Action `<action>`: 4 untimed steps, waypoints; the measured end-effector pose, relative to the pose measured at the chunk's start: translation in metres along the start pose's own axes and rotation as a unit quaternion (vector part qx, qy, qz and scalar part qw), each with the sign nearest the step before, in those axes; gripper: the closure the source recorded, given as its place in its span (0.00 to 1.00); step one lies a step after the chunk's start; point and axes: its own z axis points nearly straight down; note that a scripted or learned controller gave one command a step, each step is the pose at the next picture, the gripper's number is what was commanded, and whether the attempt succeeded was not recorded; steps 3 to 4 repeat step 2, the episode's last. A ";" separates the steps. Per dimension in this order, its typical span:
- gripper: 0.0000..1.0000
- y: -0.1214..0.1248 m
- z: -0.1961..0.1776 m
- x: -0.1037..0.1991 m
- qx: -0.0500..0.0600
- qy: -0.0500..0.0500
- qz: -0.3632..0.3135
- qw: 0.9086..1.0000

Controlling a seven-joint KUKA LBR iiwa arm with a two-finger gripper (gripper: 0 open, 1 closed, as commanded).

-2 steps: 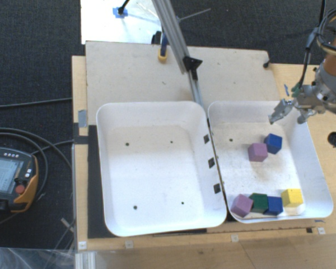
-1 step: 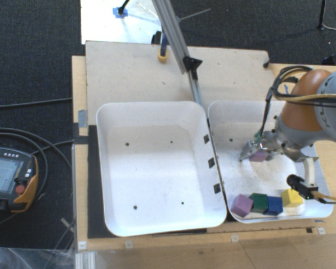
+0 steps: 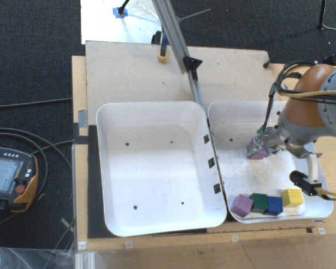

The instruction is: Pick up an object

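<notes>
nearest the camera, along the front wall of the right bin, a row of small blocks lies packed together: a purple block, then a green block, a blue block and a yellow block, each touching its neighbour, with something white under the yellow one.

further back in the right bin sits the gripper, low over the floor. a pinkish-purple piece shows at its tip, but whether that is a held object or part of the claw cannot be told, nor whether the claw is released or clenched.

to the left of the right bin lies the left bin, and beyond both a metal pole slants over the bench board.

the blocks, the likely things to pick, lie well apart from the gripper, toward the front wall. the risks, as i judge them: a close at the present spot may catch nothing; and a try at the row could nudge blocks aside or jam against the wall, since they are so tightly packed.
</notes>
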 end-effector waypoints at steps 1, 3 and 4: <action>1.00 -0.003 0.011 0.037 0.001 0.000 -0.002 1.000; 1.00 0.095 -0.094 0.097 -0.005 0.000 -0.004 1.000; 1.00 0.095 -0.094 0.097 -0.005 0.000 -0.004 1.000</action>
